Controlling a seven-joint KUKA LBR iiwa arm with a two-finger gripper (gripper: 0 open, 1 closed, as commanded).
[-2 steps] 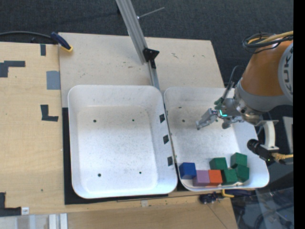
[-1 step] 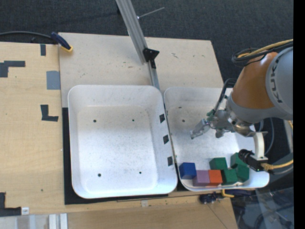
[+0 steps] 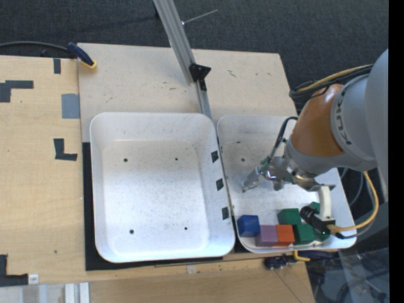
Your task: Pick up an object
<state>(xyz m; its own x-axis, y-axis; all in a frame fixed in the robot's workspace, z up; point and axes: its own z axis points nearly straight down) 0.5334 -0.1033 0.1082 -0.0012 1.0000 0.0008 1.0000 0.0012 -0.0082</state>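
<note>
Several small blocks lie along the near edge of the right bin (image 3: pixel 252 131): a blue cube (image 3: pixel 248 225), a purple block (image 3: pixel 268 234), an orange block (image 3: pixel 285 233) and green blocks (image 3: pixel 291 217). My gripper (image 3: pixel 254 180) hangs over the middle of the right bin, above and a little left of the blocks, apart from all of them. Nothing shows in it. The grey arm with its orange band (image 3: pixel 319 128) covers the bin's right side.
The left bin (image 3: pixel 101 169) sits beside the right one, sharing a raised rim. A slanted metal pole (image 3: pixel 180 40) crosses the bench behind the bins. Cables run along the right bin's outer edge.
</note>
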